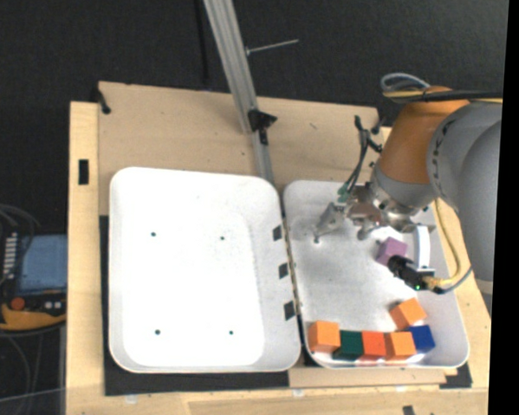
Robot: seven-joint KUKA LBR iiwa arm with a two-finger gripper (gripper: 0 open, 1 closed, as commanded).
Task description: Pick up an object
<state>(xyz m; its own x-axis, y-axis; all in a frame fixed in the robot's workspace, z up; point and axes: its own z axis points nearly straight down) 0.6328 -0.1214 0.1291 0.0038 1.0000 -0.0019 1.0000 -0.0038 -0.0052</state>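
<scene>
Gripper (341, 222) fingers apart, holding nothing | purple block (391, 249) nearby | glossy white bin (325, 275)

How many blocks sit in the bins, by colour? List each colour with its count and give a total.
Orange blocks: 4
Green block: 1
Blue block: 1
Purple block: 1
Total: 7, all in the right bin.

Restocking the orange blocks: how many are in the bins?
4, all in the right bin: three in the near-edge row, one tilted behind it. Others may hide under the arm.
</scene>
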